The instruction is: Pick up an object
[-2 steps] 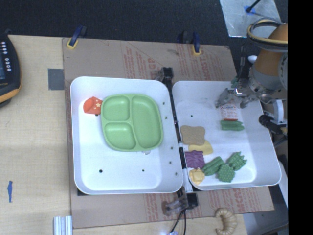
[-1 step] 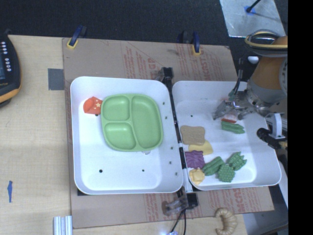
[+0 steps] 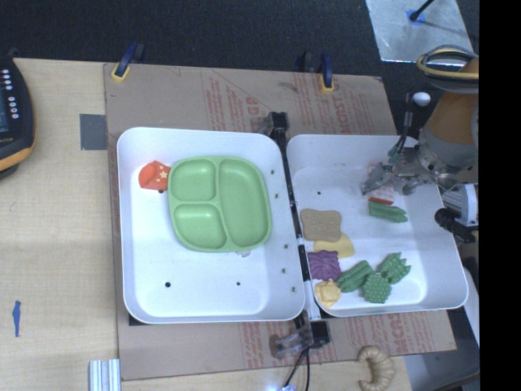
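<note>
My gripper (image 3: 383, 187) hangs low in the upper part of the right bin (image 3: 342, 149), its fingers spread around a small red piece. Just below and right of it lies a green bean-like toy (image 3: 387, 213). Lower in the same bin lie a brown bread slice (image 3: 321, 222), a yellow piece (image 3: 337, 246), a purple piece (image 3: 323, 264), a small yellow piece (image 3: 327, 292) and green vegetable toys (image 3: 375, 278). The left bin (image 3: 203, 300) holds a green divided plate (image 3: 220, 202) and a red toy (image 3: 153, 175) beside it.
The arm's grey body with its orange band (image 3: 449, 116) fills the right edge above the bin. A black divider with clips (image 3: 291, 218) runs between the bins. A tan curled object (image 3: 376, 366) lies below the right bin, and a black device (image 3: 12, 112) sits at far left.
</note>
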Robot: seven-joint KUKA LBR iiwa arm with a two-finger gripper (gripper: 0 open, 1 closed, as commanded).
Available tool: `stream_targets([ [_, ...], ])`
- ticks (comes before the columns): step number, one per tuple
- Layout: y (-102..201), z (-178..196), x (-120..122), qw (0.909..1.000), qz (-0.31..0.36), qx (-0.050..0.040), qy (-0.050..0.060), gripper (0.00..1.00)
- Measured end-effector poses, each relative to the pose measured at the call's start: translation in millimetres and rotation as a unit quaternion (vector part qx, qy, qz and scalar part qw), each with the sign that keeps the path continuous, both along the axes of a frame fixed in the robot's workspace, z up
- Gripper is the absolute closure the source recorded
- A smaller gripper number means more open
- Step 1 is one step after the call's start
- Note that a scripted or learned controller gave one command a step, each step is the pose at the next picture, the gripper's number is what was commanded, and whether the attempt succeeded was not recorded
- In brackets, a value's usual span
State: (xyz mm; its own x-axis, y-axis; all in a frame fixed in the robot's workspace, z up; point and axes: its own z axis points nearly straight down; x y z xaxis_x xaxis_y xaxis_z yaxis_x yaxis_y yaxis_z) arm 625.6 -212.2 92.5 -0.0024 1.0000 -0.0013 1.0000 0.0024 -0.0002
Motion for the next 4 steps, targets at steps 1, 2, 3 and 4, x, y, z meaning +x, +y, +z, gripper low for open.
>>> stream_targets([
  [1,32.0,-0.9,-25.1,1.0000,0.002,0.0011,0.003,0.00],
  [2,0.6,40.4,-11.3,1.0000,0.000,-0.0004,-0.001,0.00],
  [3,25.0,20.2,-23.8,1.0000,0.002,0.0008,0.003,0.00],
  [4,-0.1,-1.0,-1.7,1.0000,0.001,0.0000,0.000,0.00],
])
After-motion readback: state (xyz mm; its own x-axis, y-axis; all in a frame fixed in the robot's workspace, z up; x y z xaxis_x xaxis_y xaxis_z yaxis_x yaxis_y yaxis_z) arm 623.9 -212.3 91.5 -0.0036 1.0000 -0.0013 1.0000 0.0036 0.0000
